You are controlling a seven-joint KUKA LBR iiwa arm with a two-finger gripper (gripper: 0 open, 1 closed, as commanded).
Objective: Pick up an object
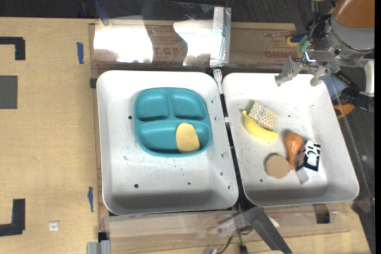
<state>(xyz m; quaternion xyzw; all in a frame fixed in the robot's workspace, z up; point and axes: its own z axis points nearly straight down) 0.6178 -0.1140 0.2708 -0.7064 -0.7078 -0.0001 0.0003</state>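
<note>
The right bin holds a yellow banana, a small tan patterned block touching it, an orange carrot-like piece, a round brown cookie and a black-and-white packet. My gripper hangs open over the far rim of the right bin, its two fingers spread apart with nothing between them. It sits well above and behind the objects. In the left bin lies a teal divided plate with a yellow oval piece in its front right compartment.
A clear plastic sheet stands behind the left bin. The arm's orange band and cables fill the upper right corner. A tan bench surface with black marks lies to the left.
</note>
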